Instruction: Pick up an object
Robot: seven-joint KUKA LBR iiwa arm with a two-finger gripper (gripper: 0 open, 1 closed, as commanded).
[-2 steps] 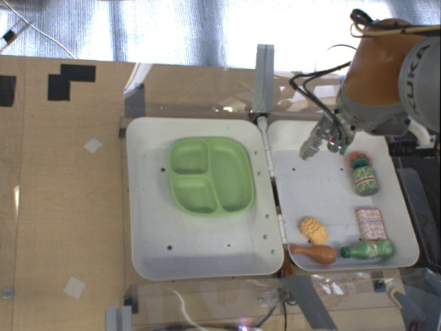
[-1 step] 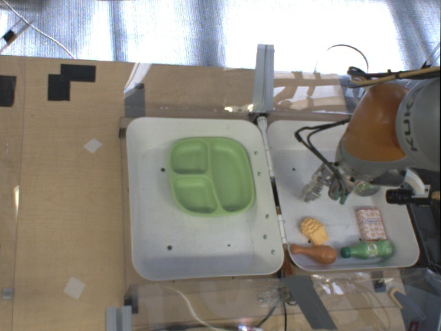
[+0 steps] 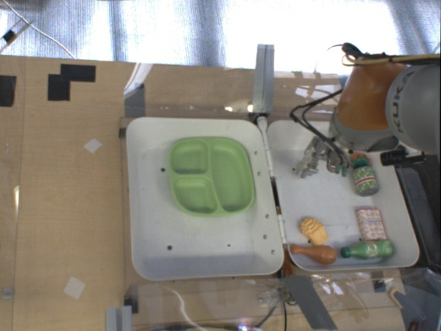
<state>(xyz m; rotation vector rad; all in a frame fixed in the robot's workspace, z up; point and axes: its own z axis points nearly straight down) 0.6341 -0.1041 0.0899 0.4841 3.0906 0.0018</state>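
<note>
The nearest candidate for me is the small green can [image 3: 364, 176], lying at the far right of the right bin [image 3: 331, 216], just beside my gripper [image 3: 322, 158]. It looks like a toy tin: I judge it light, stiff and smooth-walled, so it may roll or squirt out if I pinch it off-centre. I would take it across the middle of its body, squarely over the label, not at the rims.

My jaws hang low over the bin floor at its far end, slightly parted as far as I can make out, with nothing between them.

Farther toward the near edge lie a pink box [image 3: 370, 223], a green bottle [image 3: 368, 250], a yellow lumpy piece [image 3: 314, 230] and a brown drumstick-shaped toy [image 3: 314, 252]. These sit well apart from me, the bottle and drumstick close against the near wall, which would crowd a grasp.

In the left bin [image 3: 148, 205] rests a green divided plate [image 3: 210, 176], flat and wide, a poor fit for my span.
</note>
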